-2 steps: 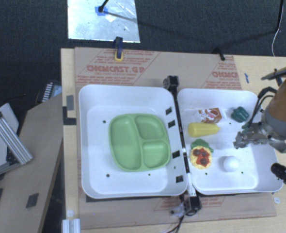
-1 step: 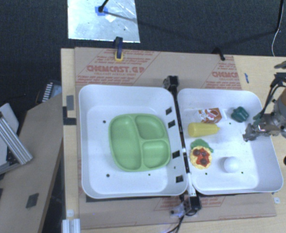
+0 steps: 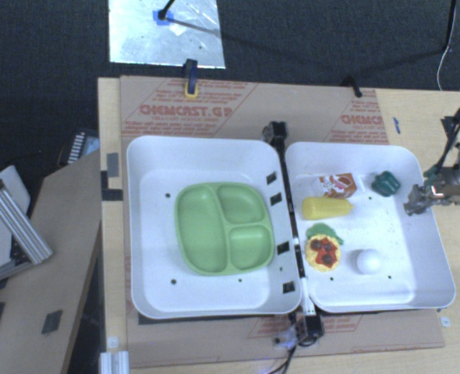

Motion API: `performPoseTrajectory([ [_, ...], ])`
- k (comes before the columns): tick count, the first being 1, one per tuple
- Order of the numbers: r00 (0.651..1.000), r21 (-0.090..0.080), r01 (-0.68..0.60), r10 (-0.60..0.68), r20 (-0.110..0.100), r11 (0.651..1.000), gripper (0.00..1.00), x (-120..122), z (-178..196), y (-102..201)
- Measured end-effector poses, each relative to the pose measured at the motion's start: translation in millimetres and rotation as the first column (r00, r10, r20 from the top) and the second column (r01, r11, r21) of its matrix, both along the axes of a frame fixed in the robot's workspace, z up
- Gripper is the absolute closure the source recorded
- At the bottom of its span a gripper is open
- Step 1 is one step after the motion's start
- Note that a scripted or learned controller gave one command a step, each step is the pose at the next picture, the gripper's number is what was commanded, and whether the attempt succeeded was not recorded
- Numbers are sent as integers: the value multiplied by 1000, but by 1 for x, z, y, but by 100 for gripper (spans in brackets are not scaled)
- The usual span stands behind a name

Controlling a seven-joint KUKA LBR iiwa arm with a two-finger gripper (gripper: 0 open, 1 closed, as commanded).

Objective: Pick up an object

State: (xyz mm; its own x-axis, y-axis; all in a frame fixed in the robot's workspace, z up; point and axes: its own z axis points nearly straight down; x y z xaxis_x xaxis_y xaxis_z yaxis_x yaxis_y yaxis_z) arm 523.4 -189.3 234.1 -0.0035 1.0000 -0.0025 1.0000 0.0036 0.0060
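Hovering at the outer rim of the right bin (image 3: 425, 232), gripper (image 3: 417, 201) with nothing between its fingers — how wide they stand, can't tell from up here. Closest grab looks like the dark green piece (image 3: 385, 182) just inside that rim, then the yellow corn (image 3: 327, 207) and white ball (image 3: 367, 262) further in toward the divider. Probably best to drop straight down centred over one item — no clipping the wall.

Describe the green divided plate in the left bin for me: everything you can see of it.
The green plate looks like smooth pale-green plastic, a rounded square with three compartments: one large at its left, two smaller at its right. It lies flat, right side up, turned slightly askew, near the middle of the left bin, resting on the bin's floor. Nothing lies in it or touches it otherwise.
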Motion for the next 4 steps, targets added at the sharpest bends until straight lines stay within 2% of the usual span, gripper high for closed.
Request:
performPoseTrajectory([
  [4, 1000, 4, -6, 6, -3, 1000, 100, 68, -18, 204],
])
